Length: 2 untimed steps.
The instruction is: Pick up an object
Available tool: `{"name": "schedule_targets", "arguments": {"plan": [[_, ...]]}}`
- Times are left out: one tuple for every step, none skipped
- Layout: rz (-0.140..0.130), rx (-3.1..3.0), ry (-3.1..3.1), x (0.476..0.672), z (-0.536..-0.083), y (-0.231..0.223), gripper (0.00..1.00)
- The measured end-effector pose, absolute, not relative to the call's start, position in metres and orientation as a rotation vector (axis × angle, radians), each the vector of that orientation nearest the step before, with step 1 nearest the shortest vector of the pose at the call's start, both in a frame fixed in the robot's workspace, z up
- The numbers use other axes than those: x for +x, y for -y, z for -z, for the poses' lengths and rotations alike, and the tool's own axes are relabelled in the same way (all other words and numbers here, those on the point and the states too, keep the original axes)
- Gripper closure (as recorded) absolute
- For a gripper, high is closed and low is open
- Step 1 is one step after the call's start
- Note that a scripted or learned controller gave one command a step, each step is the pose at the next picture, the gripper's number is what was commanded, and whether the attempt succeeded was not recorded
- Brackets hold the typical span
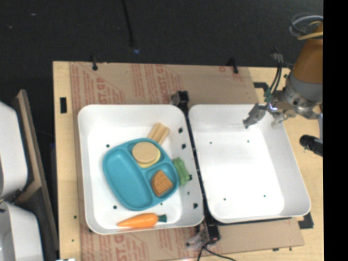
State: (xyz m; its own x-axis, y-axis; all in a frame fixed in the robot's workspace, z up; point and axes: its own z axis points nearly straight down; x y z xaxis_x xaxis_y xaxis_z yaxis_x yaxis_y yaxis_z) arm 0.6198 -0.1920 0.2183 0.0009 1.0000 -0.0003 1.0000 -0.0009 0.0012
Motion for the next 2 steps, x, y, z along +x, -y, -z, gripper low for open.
{"name": "schedule_targets", "arguments": {"plan": [[0.005,2.225,-2.224,0.640,-0.145,0.201,0.00],[-0.001,2.219,-2.220,0.642,-0.160,0.202,1.00]]}}
